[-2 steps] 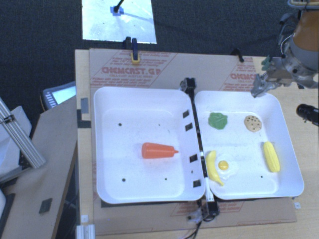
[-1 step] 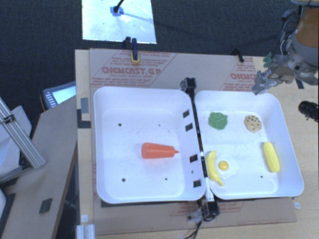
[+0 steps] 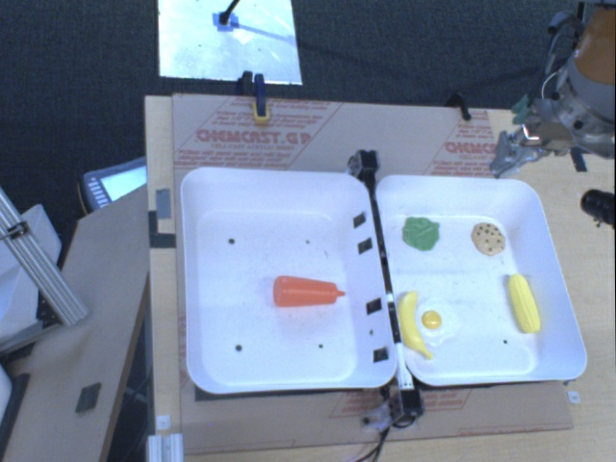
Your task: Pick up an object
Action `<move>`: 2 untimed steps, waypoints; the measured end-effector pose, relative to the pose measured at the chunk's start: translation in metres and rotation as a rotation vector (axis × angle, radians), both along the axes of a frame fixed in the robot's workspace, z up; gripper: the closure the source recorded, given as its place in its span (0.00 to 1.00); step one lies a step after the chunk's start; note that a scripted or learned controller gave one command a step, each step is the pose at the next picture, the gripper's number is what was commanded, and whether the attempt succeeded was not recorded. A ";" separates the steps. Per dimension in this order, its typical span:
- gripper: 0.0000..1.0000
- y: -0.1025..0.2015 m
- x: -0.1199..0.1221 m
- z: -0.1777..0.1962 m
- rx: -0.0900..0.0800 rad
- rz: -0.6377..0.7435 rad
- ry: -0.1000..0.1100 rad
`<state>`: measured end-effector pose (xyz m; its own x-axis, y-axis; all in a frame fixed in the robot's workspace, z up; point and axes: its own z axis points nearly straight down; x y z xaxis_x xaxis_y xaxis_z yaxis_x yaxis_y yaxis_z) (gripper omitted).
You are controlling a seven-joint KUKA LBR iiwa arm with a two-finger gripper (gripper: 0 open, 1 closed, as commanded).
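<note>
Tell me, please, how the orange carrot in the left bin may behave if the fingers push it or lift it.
The carrot looks like a smooth, moulded toy, so it is probably stiff and light. Its rounded, tapered body lies on its side on the flat bin floor, so a push may roll or swing it. The glossy surface may slip.

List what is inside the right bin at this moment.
The right bin holds a green leafy piece, a cookie, a corn cob, a banana and a fried egg touching it. Nothing looks covered.
</note>
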<state>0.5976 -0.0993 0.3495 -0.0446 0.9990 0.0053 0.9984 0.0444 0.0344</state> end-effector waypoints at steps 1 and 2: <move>1.00 0.001 0.001 0.011 0.000 0.005 -0.004; 1.00 0.001 0.002 0.022 0.000 0.011 -0.008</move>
<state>0.5995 -0.0982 0.3715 -0.0555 0.9984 0.0049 0.9976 0.0553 0.0421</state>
